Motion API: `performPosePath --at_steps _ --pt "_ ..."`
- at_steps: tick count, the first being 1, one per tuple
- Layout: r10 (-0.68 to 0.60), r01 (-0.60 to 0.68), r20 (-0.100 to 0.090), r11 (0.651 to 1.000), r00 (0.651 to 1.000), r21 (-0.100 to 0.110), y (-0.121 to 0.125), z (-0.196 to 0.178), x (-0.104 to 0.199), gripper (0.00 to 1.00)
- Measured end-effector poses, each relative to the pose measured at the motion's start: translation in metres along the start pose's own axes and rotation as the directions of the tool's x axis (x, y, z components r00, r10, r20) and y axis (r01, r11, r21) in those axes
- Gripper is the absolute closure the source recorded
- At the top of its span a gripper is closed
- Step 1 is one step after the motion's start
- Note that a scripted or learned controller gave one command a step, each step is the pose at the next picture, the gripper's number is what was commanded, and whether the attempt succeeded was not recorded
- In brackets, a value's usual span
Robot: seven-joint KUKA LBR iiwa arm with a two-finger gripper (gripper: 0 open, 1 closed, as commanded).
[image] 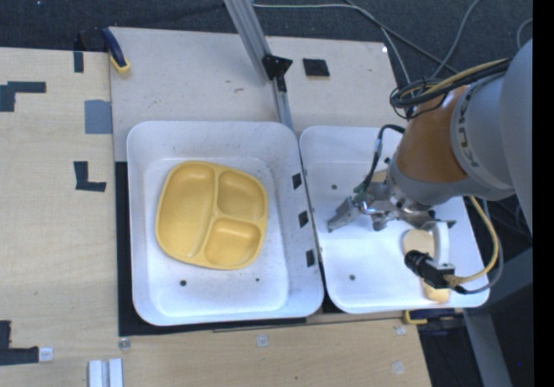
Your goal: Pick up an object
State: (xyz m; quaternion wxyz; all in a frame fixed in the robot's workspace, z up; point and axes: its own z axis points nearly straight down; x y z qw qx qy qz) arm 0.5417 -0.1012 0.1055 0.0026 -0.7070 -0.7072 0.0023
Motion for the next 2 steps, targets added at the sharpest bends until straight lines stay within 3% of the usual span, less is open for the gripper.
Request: performPosePath --at_steps 1,2 --pt "-0.003 0.003 -0.001 1.0 1.0 -0.002 0.001 -0.012 0.001 1.0" --pt "-0.001 0.001 0.0 1.0 1.0 -0.008 0.003 -0.054 0.003 1.0"
